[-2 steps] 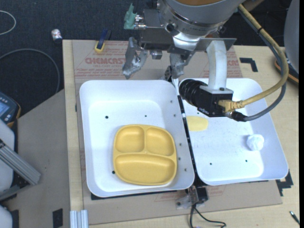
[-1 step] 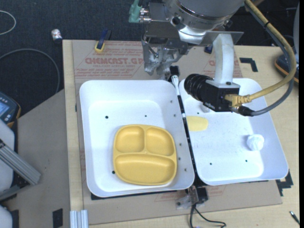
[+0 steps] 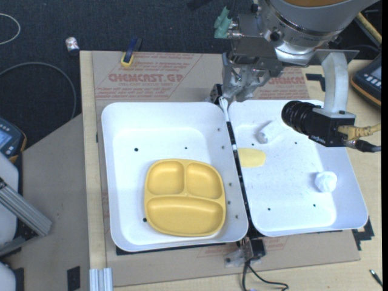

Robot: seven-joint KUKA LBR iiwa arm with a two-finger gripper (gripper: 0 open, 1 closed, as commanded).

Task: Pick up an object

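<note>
My gripper point(image 3: 237, 88) hangs over the far rim where the two bins meet, under the grey arm with its orange band. A yellow divided plate point(image 3: 183, 196) lies in the left bin point(image 3: 121, 138). In the right bin point(image 3: 339, 217) a flat pale-yellow piece point(image 3: 252, 157) rests close to the dividing edge, below the gripper. A small grey-white object point(image 3: 262, 133) sits just beyond it. A crumpled white lump point(image 3: 325, 181) lies towards the right side. I see nothing in the gripper.
A black cylindrical device point(image 3: 309, 122) on a white bracket overhangs the right bin's far right part. Brown cardboard point(image 3: 157, 77) lies under the bins, with a yellow-and-blue clip point(image 3: 129, 54) at its far edge. Cables run along the floor at left.
</note>
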